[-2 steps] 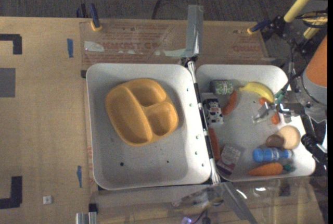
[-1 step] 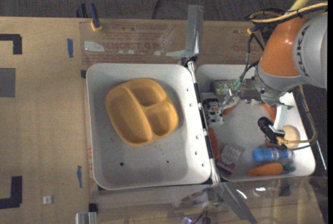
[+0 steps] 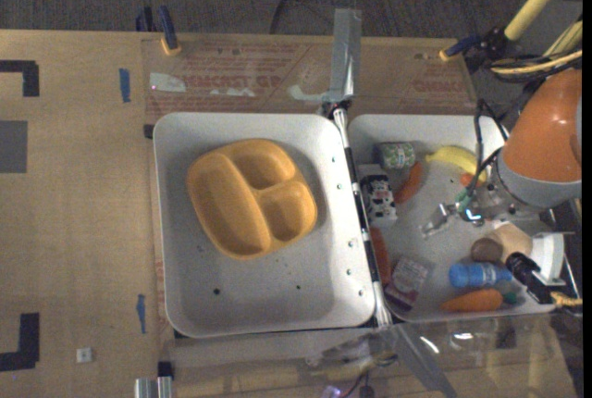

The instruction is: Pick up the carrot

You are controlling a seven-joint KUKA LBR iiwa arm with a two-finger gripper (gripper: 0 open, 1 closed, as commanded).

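- A grey arm (image 3: pixel 546 146) with an orange band reaches in from the right over the right-hand shallow white bin (image 3: pixel 421 132), one of two set side by side on a pale wooden desk (image 3: pixel 74 202).
- Its metal claw (image 3: pixel 450 216) hangs above the middle of that bin; whether it is spread or pressed together cannot be told, and nothing is seen between its tips.
- The orange carrot (image 3: pixel 474 301) lies on its side along the bin's near edge, right of centre, apart from the claw.
- Just behind the carrot lies a blue plastic bottle (image 3: pixel 479 275); to its left sits a small purplish packet (image 3: pixel 407 280).
- At the far side of the same bin are a green-labelled can (image 3: pixel 398 155), a yellow banana-shaped toy (image 3: pixel 455 159) and a second, slimmer orange piece (image 3: pixel 410 185) lying at a slant.
- A small black-and-white figure (image 3: pixel 377 197) stands near the bin's left wall.
- The left-hand white bin (image 3: pixel 185 294) holds a yellow-orange divided plate (image 3: pixel 252 197) with three compartments, resting left of centre.
- Strips of blue tape (image 3: pixel 124 84) mark the desk to the left.
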